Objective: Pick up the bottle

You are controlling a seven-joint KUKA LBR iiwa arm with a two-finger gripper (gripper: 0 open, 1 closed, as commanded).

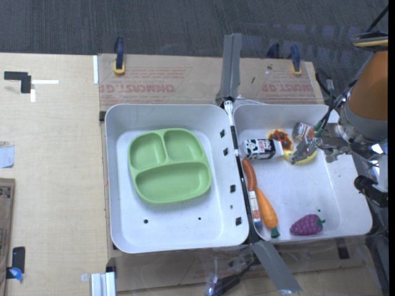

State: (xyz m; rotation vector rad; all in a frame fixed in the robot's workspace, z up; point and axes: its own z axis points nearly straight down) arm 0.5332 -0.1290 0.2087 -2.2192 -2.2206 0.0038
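So the gripper [302, 153] is low in the upper right of the right bin [345, 208], sitting over a cluster of small stuff, and honestly I can't tell if it's wide or pinched from this angle. The bottle [260, 148] looks to me like the little white one with black patches lying on its side just left of there, near the divider, touching an orange-red toy [279, 138]. Biggest risk I see: the gripper is parked over the yellow thing [307, 157] and a small grey can [302, 130], not the bottle, so it could easily grab the wrong item or come up with nothing. The bottle lying flat against clutter could also roll or get shoved. Carrot [266, 209], sausage [249, 172] and grapes [307, 225] are lower down, out of the way. Green plate [170, 165] sits in the left bin [120, 184]. Cardboard [154, 82] behind reads "CHEMCAST GP", upside down. The bottle's label is too small to read.
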